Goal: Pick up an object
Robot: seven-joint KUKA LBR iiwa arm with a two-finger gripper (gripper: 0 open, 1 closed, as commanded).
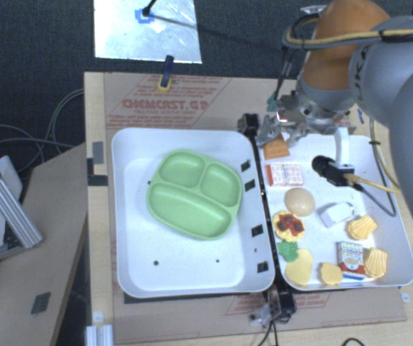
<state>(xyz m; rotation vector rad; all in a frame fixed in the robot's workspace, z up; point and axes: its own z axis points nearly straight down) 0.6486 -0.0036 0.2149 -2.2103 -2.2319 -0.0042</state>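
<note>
grey arm (397, 63) reaching in from the right, orange band above wrist, gripper (277, 132) lowered

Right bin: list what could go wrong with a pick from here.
1. The claw sits at the orange wedge in the right bin's far corner, close to the wall; the fingers may hit the rim.
2. The red-and-white packet and the egg lie close by, so a missed grab could shove them.
</note>
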